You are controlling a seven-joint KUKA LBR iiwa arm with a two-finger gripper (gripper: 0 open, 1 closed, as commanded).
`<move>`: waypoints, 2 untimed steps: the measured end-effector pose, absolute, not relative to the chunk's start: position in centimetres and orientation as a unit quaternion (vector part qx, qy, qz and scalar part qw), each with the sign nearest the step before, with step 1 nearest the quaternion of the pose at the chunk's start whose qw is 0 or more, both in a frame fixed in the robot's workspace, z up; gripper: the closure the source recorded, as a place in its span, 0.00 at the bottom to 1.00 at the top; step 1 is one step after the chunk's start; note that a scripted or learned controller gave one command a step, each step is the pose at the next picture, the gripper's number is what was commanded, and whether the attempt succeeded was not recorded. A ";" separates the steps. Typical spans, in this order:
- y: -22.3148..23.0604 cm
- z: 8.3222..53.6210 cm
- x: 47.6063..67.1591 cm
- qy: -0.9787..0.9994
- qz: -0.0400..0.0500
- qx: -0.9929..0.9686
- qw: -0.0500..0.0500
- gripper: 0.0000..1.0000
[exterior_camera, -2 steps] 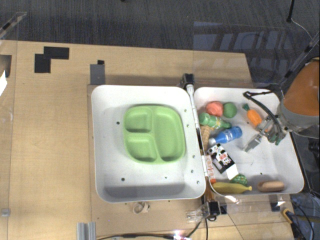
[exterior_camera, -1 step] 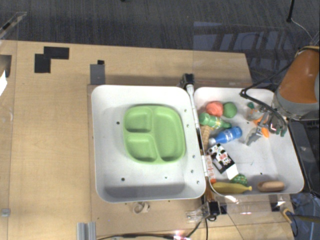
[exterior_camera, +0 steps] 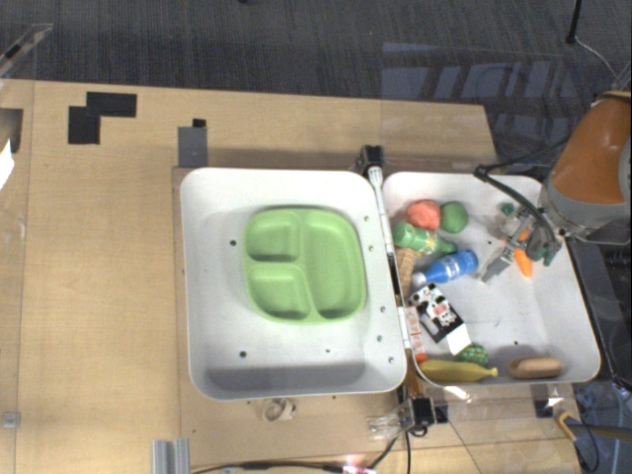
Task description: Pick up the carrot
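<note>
Two white bins sit on the worktop; the right bin (exterior_camera: 568,309) holds the toys. At right of frame the gripper (exterior_camera: 520,243) appears closed on the small orange carrot (exterior_camera: 523,262), its tip showing between the fingers. Likely the lifting step: next, rise straight. Open floor lies below; the bin's right wall is near.

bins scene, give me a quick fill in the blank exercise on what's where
1. The green divided plate lies in the ____ bin.
2. The claw is over the ____ bin, with the orange carrot between its fingers.
3. The banana lies along that bin's ____ edge.
4. The plate has ____ compartments.

Missing words: left; right; near; three
</note>
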State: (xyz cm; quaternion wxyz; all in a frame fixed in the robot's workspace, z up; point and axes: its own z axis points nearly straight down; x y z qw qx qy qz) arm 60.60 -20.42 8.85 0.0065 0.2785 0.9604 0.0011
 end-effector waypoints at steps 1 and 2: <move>-19.9 8.8 58.9 0.911 0.005 0.411 0.005 0.00; -20.0 8.9 56.7 0.894 0.005 0.448 0.006 0.00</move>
